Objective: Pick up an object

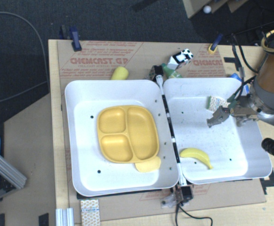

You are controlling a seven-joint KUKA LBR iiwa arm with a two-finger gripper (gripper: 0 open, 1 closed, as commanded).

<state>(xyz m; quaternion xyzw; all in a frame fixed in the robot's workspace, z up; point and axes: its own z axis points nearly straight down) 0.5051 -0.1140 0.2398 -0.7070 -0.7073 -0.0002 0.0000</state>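
Honestly, the gripper [218, 117] hangs in the right bin [250, 166], fingers spread, holding nothing; the banana [197, 156] lies nearer, well apart. Descending here likely grabs nothing.

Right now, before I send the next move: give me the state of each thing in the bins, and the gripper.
Gripper: over the right bin, fingers apart, nothing between them.
Banana: lying flat on the right bin's floor, near the front, untouched.
Small patterned object: in the right bin, just behind the gripper; contact unclear.
Yellow divided plate: flat and upright in the left bin.
Pale yellow piece: partly tucked under the plate's front edge.
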